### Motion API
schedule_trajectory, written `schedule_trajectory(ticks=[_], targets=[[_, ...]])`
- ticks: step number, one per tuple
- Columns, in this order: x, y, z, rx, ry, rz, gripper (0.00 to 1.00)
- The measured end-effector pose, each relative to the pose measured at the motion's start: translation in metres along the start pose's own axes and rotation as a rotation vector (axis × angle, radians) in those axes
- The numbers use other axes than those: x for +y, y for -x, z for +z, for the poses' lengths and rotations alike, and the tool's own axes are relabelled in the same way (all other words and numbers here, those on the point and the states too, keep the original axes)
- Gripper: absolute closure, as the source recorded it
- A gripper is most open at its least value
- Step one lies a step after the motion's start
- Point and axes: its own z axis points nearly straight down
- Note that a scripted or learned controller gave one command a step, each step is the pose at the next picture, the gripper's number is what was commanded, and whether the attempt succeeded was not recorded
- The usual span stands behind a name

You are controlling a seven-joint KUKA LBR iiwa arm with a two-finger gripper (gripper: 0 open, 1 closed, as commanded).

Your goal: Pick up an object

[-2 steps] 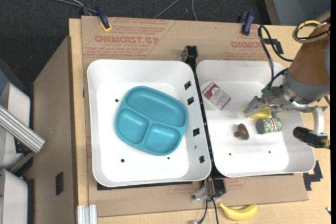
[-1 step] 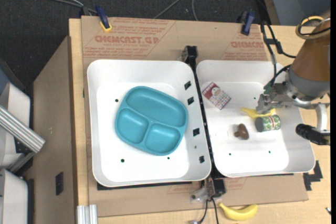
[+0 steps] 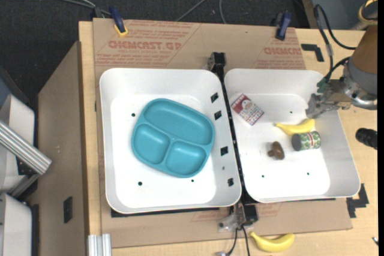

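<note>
The right bin (image 3: pixel 336 183) holds a yellow banana (image 3: pixel 296 126), a small green-labelled can (image 3: pixel 306 141) lying on its side just below it, a dark brown lump (image 3: pixel 276 150) and a red-and-white packet (image 3: pixel 247 109). My gripper (image 3: pixel 316 107) hangs over the bin's right part, just above and right of the banana's tip. No object shows between its fingers.
A blue divided plate (image 3: pixel 173 137) lies in the left bin (image 3: pixel 114 147). A black divider with clips (image 3: pixel 227 129) runs between the bins. Another banana (image 3: pixel 273 241) rests outside on the bench at the front. Cables trail across the back.
</note>
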Motion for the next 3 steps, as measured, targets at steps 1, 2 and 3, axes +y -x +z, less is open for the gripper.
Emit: schedule_trajectory(ticks=[1, 2, 3], targets=[[0.002, 0.000, -0.055, 0.000, 0.001, 0.000, 1.00], [0.009, -0.053, -0.042, 0.005, -0.008, -0.005, 1.00], [0.005, -0.109, -0.038, 0.005, -0.009, -0.005, 1.00]])
